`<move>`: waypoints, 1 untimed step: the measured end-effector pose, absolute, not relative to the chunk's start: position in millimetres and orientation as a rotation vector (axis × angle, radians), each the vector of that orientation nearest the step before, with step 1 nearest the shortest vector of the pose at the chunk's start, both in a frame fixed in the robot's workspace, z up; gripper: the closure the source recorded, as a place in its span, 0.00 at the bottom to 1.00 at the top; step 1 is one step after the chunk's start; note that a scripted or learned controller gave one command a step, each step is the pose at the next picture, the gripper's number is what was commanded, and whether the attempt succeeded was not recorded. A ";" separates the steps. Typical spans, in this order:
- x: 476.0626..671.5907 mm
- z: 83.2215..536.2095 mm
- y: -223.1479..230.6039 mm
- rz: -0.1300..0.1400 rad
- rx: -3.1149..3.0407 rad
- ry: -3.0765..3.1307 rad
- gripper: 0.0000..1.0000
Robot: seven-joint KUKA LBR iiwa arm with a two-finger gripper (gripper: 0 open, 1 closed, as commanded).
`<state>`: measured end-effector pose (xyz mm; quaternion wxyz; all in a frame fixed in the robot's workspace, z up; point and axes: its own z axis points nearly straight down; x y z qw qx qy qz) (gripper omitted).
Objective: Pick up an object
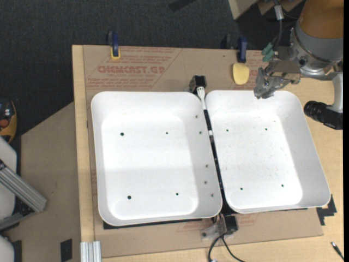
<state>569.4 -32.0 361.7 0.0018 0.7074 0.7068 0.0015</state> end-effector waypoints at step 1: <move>595.1 295.2 -2.0 -0.005 2.221 2.227 1.00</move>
